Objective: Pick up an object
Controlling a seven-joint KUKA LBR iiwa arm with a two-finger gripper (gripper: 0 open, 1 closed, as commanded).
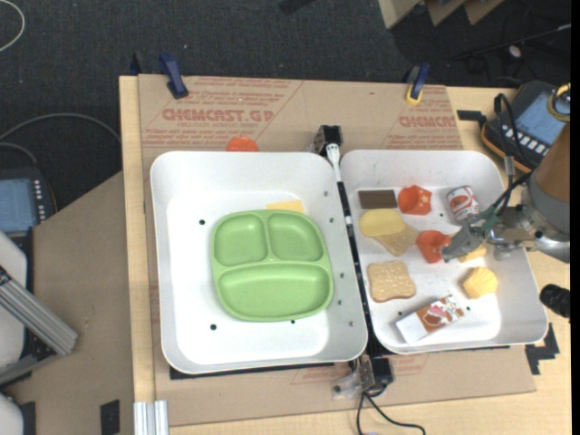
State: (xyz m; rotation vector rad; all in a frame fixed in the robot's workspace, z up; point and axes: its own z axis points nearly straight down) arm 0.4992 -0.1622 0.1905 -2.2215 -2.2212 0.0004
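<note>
Gripper (464,241) hovering low in right bin (517,324), beside red toy (432,244).
Fingers' state: can't tell. Red toy lying mid-bin btw cheese wedge (379,222) & yellow block (479,282); green tray (270,265) sitting in left bin (181,243).

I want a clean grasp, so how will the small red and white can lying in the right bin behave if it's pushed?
The small red and white can lies on its side, so it will probably roll when nudged. Its rounded, shiny-looking wall may slip between the fingers. It looks small, likely light.
</note>
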